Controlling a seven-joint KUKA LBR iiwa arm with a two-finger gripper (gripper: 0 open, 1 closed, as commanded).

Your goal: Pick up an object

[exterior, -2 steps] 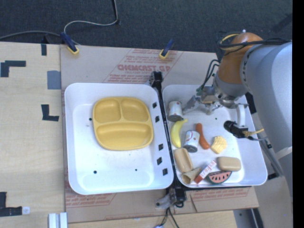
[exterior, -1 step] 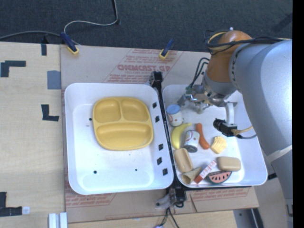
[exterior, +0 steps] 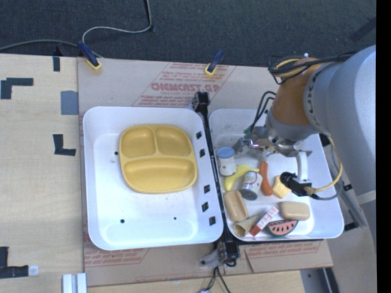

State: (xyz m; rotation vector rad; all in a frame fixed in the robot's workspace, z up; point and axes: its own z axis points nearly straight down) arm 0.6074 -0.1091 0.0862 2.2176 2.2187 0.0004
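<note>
Gripper low in the right bin, above the orange carrot; finger state impossible to tell. Yellow tray centre-left.

Glossy plastic yellow tray

Arm cut off at right edge, right bin far corner hidden beneath it

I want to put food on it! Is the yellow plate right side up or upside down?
Right side up. The yellow plate lies flat in the left bin, and its three hollow sections face upward, with raised dividers between them.
</note>
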